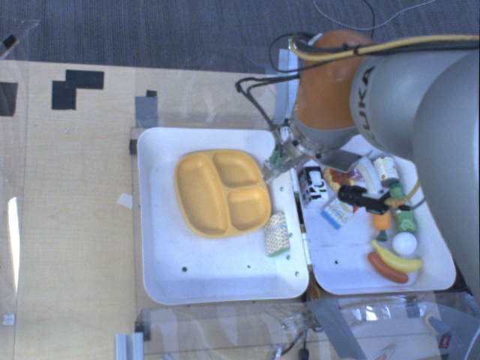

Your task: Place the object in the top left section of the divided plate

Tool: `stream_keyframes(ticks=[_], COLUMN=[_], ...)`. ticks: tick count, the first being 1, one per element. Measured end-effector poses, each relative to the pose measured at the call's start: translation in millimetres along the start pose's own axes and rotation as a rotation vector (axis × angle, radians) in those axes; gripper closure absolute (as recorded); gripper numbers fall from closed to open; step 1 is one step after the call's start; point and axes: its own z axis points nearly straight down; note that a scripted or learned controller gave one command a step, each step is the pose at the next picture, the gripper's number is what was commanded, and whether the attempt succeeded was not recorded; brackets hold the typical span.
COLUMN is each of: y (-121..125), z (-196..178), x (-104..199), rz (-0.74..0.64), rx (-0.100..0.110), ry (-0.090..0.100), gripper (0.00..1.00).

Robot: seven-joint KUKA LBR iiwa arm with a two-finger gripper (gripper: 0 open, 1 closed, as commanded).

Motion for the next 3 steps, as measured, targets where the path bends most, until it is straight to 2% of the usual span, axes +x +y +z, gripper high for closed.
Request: stream_keyframes(ticks=[1, 2, 3], y=[-57.5, 1.4, 21.8], z=[-41.3, -64.9, -8.2], x=[35.7, 105.8, 50.1], rz=[0.424, 0.343, 0.432], rx=[0.003, 0.003, 0.005], ry=[0.000, 0.000, -0.001], gripper=[1.00, 1.00, 1.00])
